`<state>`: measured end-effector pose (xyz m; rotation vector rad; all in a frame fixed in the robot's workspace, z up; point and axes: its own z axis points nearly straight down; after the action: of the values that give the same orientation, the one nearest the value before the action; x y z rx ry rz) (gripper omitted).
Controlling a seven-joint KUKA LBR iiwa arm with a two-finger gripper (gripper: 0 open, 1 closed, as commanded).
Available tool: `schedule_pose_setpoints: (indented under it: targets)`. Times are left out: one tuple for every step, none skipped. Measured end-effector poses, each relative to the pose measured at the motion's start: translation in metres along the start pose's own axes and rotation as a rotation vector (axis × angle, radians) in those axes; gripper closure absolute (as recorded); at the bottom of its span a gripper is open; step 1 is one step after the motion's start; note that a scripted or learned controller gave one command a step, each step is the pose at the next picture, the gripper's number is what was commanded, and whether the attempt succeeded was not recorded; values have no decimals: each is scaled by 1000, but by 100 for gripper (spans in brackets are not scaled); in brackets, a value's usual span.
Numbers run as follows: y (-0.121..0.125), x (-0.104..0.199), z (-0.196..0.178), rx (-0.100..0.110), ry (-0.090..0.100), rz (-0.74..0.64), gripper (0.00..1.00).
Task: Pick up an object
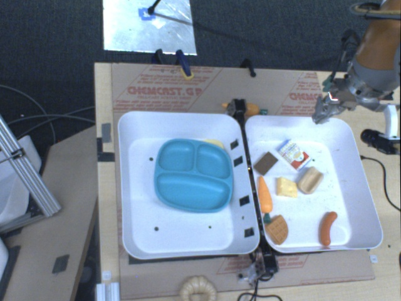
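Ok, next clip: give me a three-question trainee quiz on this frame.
1. True or false: the blue tray lies in the left bin.
2. Which item lies nearest the right bin's front right corner? A carrot B sausage C waffle
3. Fill in: the tool hangs over the right bin's ____ edge.

Key: 1 true. 2 B. 3 far.

You see the scene under even, rather cool light from above. The two white bins (188,121) in the middle of the frame are bright but not burnt out. A shiny sheet (148,17) at the upper left gives glare. Shadows are soft and short. The picture is slightly grainy, and small details look soft at the lower edge.
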<state>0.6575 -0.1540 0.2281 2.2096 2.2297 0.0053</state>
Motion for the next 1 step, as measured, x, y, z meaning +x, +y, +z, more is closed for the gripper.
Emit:
schedule_pose_setpoints:
  targets:
    - [-2, 44, 6, 2, 0, 0, 100]
